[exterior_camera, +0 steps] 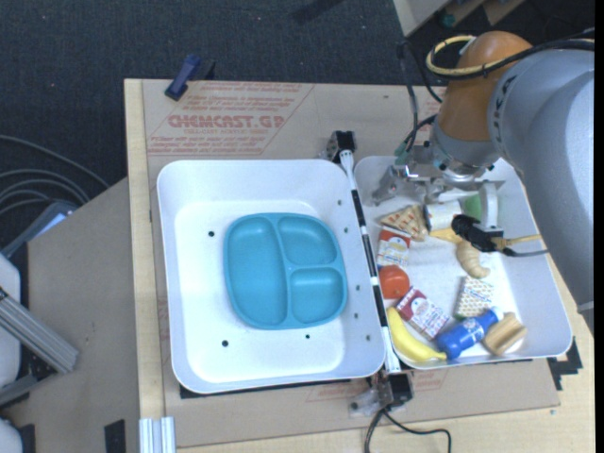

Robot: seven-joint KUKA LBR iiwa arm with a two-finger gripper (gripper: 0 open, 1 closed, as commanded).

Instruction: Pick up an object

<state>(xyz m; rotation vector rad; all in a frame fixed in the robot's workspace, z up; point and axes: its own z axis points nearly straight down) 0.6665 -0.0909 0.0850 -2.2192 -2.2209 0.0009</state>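
Objects for picking are crowding the right bin point(540, 281), the smaller white tray on my screen, while the grey arm point(552, 111) with its orange band is reaching in from the right and hanging over that bin's far end. From my remote seat I am seeing the gripper point(436, 185) hovering just above the clutter near the bin's back wall; whether it is gripping anything I cannot tell, since the wrist is blocking my line of sight. Largest on the bench, the left bin point(189, 196) is carrying a blue divided plate point(284, 270), lying flat at its middle. In the right bin, a yellow banana point(411, 342) is lying along the near left corner, just beside a blue bottle point(465, 335) and a small tan roll point(505, 333). A red tomato point(393, 279) is sitting against the dividing wall, with a red-and-white packet point(422, 311) beside it and a sandwich wedge point(404, 223) farther back, near the gripper.
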